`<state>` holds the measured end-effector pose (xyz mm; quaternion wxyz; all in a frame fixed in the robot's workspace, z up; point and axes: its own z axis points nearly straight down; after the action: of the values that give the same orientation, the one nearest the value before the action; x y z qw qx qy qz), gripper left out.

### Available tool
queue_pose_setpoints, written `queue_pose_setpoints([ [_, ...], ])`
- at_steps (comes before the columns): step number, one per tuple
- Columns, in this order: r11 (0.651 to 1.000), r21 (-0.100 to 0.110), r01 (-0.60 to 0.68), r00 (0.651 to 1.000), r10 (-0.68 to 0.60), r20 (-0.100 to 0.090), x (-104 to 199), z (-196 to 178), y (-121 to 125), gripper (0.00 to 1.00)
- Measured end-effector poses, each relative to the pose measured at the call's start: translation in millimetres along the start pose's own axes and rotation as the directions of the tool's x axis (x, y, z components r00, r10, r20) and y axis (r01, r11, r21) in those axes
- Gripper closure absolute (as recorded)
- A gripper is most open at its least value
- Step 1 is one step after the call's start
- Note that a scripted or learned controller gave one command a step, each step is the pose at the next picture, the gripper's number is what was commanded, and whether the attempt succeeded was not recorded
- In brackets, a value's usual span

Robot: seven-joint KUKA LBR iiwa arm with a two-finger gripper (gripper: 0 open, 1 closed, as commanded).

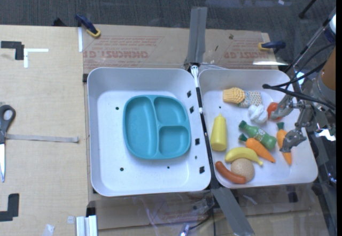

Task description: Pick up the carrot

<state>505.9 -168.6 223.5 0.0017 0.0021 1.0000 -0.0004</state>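
The carrot (261,150), orange with a green top, lies in the right bin (307,173) between a green bottle (257,132) and a banana (244,154). A second orange carrot-like piece (284,147) lies further right, its tip pointing to the bin's front. My gripper (286,123) hangs over the right side of this bin, just right of the carrot. Its fingers (292,138) stand apart, open, with nothing between them. The lower finger is right beside the second orange piece. A small red item (272,107) sits by the upper finger.
The right bin also holds a corn cob (233,95), a white crumpled item (257,113), a yellow bottle (218,132), a sausage (230,172) and a beige ball (242,167). A teal divided plate (157,127) lies in the left bin (101,138). Cables run at the right.
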Motion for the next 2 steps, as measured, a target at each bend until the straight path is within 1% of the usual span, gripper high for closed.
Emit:
queue_pose_setpoints([
  [1,0.999,0.000,-0.045,0.999,0.045,0.001,-22.3,130.8,-53.2,0.00],
  [2,0.999,0.002,-0.040,0.999,0.040,0.005,-24.7,120.8,-51.7,1.00],
])
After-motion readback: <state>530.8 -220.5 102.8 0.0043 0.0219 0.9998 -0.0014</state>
